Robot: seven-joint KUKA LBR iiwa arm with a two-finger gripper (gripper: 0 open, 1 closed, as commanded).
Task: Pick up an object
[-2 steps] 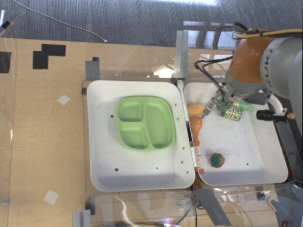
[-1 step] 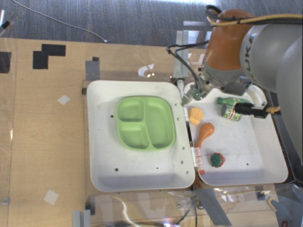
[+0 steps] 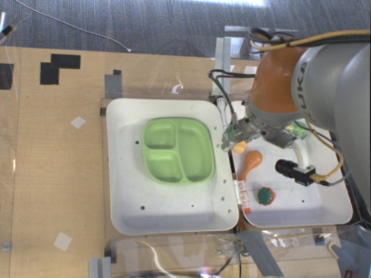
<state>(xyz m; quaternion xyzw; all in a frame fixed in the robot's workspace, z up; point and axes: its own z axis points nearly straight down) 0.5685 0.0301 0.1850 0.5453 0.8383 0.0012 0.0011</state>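
In the right bin (image 3: pixel 324 210) lie an orange carrot-shaped toy (image 3: pixel 250 161) near the left wall and a small red and green strawberry-like toy (image 3: pixel 265 196) toward the front. My gripper (image 3: pixel 236 139) hangs under the orange wrist band, over the right bin's left edge. It is just above and left of the carrot toy's thick end. The arm's bulk covers the bin's back half. I see nothing held in the gripper.
The left bin (image 3: pixel 124 213) holds a light green divided plate (image 3: pixel 177 150) at its middle. A black connector with a yellow cable (image 3: pixel 295 172) hangs from the arm over the right bin. A red and white strip (image 3: pixel 242 194) lies along the divider between the bins.
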